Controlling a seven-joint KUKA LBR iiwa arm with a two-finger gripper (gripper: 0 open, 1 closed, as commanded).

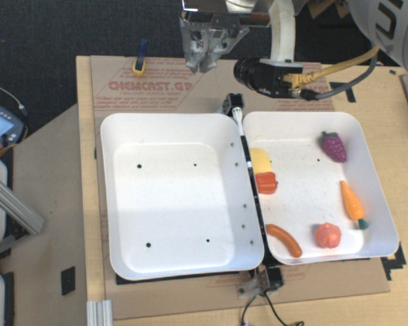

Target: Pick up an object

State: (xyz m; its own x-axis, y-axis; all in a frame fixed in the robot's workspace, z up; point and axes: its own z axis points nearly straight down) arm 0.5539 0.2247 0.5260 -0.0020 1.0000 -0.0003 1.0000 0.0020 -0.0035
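My gripper (203, 61) hangs high at the top of the view, over the cardboard behind the left bin, with its fingers close together and nothing between them. The right bin (377, 182) holds several toy foods: a purple grape bunch (333, 147), an orange carrot (351, 203), a red tomato (328, 235), a sausage (284, 240), a yellow piece (260, 160) and a red pepper (266, 183) next to the dividing wall.
The left bin (112, 182) sits beside the right one on a cardboard sheet (95, 80). A small blue and yellow clip (141, 60) stands on the cardboard at the back left. Grey equipment (3, 182) lies off the bench's left edge.
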